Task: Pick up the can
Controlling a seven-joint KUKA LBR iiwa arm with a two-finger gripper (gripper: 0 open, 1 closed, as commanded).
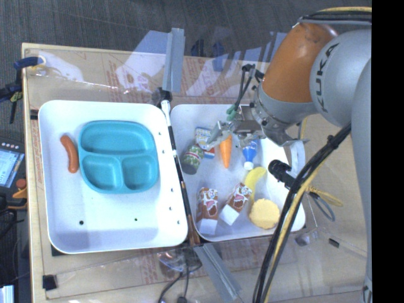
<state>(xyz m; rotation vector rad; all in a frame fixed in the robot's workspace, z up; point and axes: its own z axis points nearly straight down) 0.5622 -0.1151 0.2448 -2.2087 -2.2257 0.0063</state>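
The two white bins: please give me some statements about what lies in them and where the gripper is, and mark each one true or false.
1. The blue divided tray lies in the left bin. True.
2. The sausage lies inside the tray. False: it lies on the bin floor, just left of the tray.
3. The can lies in the right bin, near its left wall. True.
4. The gripper is above the left bin. False: it is above the right bin, up and to the right of the can.
5. The carrot is in the right bin. True.
6. The can stands on the tray. False: it is in the right bin.
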